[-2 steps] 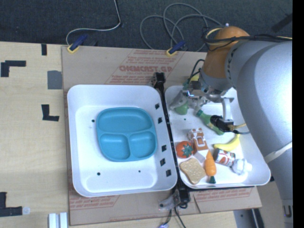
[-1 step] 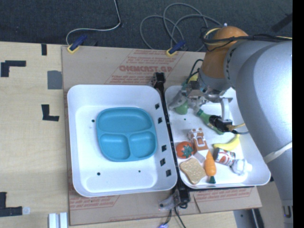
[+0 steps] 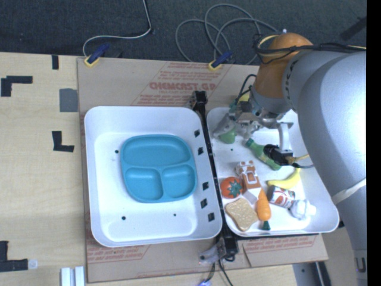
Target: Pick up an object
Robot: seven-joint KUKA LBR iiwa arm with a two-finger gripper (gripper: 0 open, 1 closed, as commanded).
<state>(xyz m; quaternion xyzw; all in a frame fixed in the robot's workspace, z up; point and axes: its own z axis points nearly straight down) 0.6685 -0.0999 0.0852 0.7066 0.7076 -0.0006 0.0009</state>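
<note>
- In the camera view, two shallow white bins sit side by side on the bench, meeting along a dark divider in the middle.
- The left bin point(image 3: 149, 226) holds a single thing: a blue plate point(image 3: 158, 167) with three compartments, lying flat near the bin's centre.
- The right bin point(image 3: 314, 218) holds all the small toy foods, any of which could be the object to pick up.
- The grey arm point(image 3: 333, 118) reaches in from the right, and its gripper point(image 3: 237, 127) is low over the far left corner of the right bin.
- I cannot tell from this angle whether the gripper is spread or closed, or whether it has hold of anything.
- A small green piece point(image 3: 225, 137) lies right at the gripper's near-left side, close to the divider.
- A long green toy point(image 3: 257, 149) lies at a slant just right of that piece.
- A brown and white block point(image 3: 247, 174) sits near the middle of the bin.
- A red tomato point(image 3: 230, 187) with a green top lies to the near left of the block, close beside it.
- A yellow banana point(image 3: 287, 179) lies to the right of the block.
- A white and red packet point(image 3: 286, 198) lies just on the near side of the banana.
- An orange carrot point(image 3: 263, 205) stands between the packet and a bread slice point(image 3: 241, 213), which lies flat at the bin's near left.
</note>
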